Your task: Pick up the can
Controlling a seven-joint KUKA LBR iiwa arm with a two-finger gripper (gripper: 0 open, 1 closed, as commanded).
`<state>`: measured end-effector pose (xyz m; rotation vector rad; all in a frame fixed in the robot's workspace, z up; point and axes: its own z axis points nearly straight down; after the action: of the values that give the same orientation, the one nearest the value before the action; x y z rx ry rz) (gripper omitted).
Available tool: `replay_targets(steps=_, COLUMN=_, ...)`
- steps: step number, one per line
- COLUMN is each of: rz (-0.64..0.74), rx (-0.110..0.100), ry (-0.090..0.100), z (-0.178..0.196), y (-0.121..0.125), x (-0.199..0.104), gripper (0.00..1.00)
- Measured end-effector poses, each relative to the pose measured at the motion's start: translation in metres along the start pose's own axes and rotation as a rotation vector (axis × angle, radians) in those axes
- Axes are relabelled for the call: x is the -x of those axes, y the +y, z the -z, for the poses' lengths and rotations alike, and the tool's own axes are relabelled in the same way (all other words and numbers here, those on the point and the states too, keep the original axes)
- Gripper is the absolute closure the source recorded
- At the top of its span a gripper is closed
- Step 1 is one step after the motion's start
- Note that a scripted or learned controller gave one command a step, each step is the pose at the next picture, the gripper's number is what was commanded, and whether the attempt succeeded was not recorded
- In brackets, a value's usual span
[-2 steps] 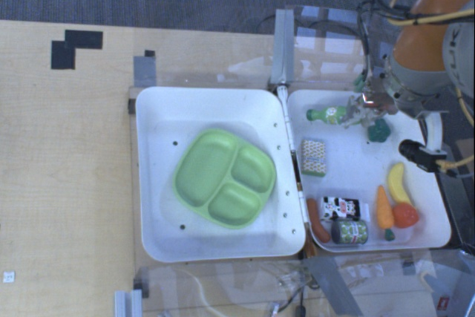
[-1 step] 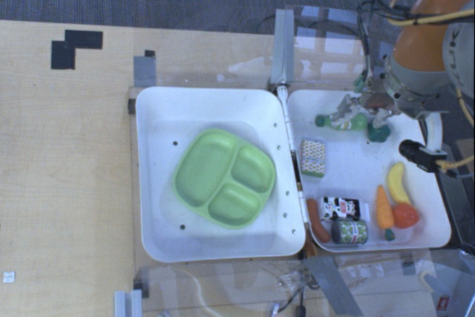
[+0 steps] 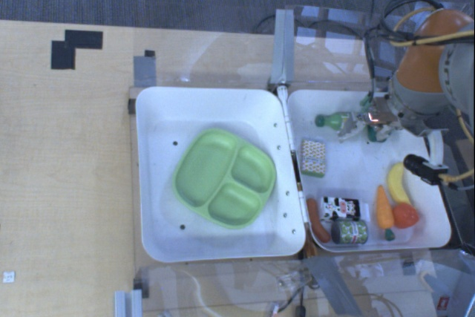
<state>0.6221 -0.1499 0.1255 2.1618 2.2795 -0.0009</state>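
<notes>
Camera view puts the short dark cylindrical can with a green label [image 3: 349,231] lying on its side at the right bin's [image 3: 349,167] near edge, well apart from my end effector [image 3: 371,122] hovering far; I cannot tell its state. I judge the can rigid, light, slippery, prone to rolling; grip across its middle.

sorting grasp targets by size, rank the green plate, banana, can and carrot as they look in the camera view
1. green divided plate, by far the largest
2. banana and carrot: look alike in length, not ranked
3. can, lying on its side, looks slightly shorter
</notes>
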Motion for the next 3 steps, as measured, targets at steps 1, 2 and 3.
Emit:
replay_targets(steps=1, rz=0.003, rx=0.003, ry=0.000, z=0.010, y=0.002, x=0.000, gripper=1.00)
replay_targets(steps=2, rz=0.003, rx=0.003, ry=0.000, z=0.010, y=0.002, x=0.000, gripper=0.00)
replay_targets(steps=3, rz=0.252, rx=0.012, ry=-0.002, z=-0.037, y=-0.049, x=-0.009, gripper=0.00)
